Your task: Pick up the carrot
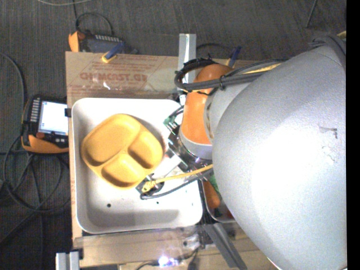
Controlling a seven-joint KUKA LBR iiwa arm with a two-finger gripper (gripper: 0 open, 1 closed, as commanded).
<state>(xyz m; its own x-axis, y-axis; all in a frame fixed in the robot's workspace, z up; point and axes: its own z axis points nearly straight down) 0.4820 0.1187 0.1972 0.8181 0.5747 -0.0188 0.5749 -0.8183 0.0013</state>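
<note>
The grey arm covers most of the right bin. Its orange band [195, 122] sits over the divide between the two bins. Below the band, the gripper [175, 153] hangs by the left bin's right wall, mostly hidden by the wrist and cables. A small orange strip that looks like the carrot [212, 197] shows in the right bin, under the arm's edge. The rest of it is hidden. Nothing shows in the gripper's grasp.
A yellow three-compartment plate [122, 149] lies in the left white bin [112, 215], toward its back. A yellow cable and a black clip [151, 186] trail from the arm over the bin floor. A cardboard sheet [121, 75] lies behind the bins.
</note>
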